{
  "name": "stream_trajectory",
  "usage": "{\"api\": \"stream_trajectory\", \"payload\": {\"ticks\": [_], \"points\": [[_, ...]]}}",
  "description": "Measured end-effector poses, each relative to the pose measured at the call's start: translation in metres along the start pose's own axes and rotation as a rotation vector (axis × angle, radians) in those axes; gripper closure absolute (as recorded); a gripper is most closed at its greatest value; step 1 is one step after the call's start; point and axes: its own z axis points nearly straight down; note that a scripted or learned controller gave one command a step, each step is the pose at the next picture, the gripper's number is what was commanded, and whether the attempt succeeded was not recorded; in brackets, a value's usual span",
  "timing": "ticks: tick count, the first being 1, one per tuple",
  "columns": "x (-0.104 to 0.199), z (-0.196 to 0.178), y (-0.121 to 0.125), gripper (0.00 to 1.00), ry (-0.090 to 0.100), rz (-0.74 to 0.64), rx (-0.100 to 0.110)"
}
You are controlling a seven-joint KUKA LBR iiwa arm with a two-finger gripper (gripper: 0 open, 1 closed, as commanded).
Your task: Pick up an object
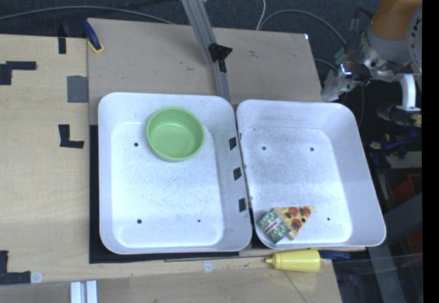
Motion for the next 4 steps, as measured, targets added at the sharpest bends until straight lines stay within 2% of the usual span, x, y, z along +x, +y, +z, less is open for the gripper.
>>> {"api": "stream_trajectory", "payload": {"ticks": [1, 2, 4], "points": [[0.007, -0.062, 0.0, 1.0, 0.0, 0.0, 0.0], [0.061, -0.047, -0.015, 1.0, 0.003, -0.003, 0.008], [0.162, -0.043, -0.043, 1.0, 0.004, -0.004, 0.009]]}}
